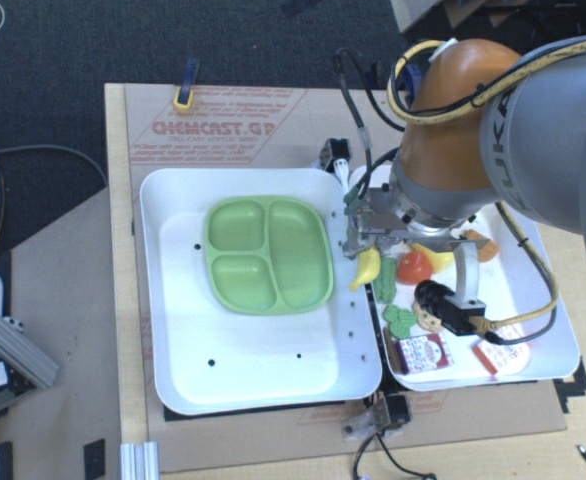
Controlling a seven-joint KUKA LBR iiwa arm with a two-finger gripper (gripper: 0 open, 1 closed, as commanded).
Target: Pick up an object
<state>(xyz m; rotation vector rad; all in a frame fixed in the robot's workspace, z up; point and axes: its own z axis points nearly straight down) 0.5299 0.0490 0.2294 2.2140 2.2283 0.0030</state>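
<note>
The arm (533, 118) reaches in from the right and bends down over the right bin (535, 298). Its gripper (375, 240) sits low at that bin's left edge, next to the wall between the two bins. The wrist hides it from above, so I cannot tell whether it is spread or pressed together, and nothing can be seen held in it.

The small things are crowded in the left half of the right bin. A yellow piece (366, 268) lies tilted just below the gripper, on the bin's left rim. A red piece (414, 265) lies just beside it to the right. A green piece (400, 320) lies below these, and a red-and-white packet (420, 353) lies near the bin's front edge. Another red-and-white item (503, 356) rests in the front right corner. An orange bit (486, 250) peeks out beside the wrist.

The left bin (253, 353) holds a green divided plate (270, 254), flat, in its upper middle, well apart from the gripper.

Both bins sit on the table (223, 123), and a yellow clamp (184, 95) grips the table's far edge.
</note>
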